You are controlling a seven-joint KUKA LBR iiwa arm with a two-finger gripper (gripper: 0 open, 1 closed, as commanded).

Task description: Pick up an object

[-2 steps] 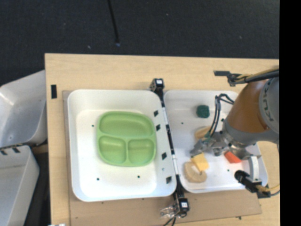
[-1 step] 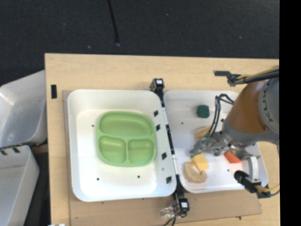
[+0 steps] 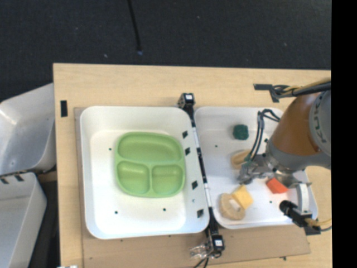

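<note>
In the right bin (image 3: pixel 215 149) lie several small objects: a dark green round piece (image 3: pixel 240 131) near the back, a tan piece (image 3: pixel 240 158) in the middle, a yellow block (image 3: pixel 243 196) resting against a beige ring-shaped piece (image 3: pixel 230 206) at the front, and an orange-red block (image 3: pixel 276 186) to the right. My gripper (image 3: pixel 249 172) hangs low over the bin's middle, just above the yellow block and beside the tan piece. The grey arm with its orange band (image 3: pixel 295 127) covers the bin's right part.
The left bin (image 3: pixel 95 205) holds a green divided plate (image 3: pixel 150 163). Black clips (image 3: pixel 196 166) line the divider between the bins. Cables run along the arm and at the bench's back right. A white container (image 3: pixel 25 133) stands off the bench's left edge.
</note>
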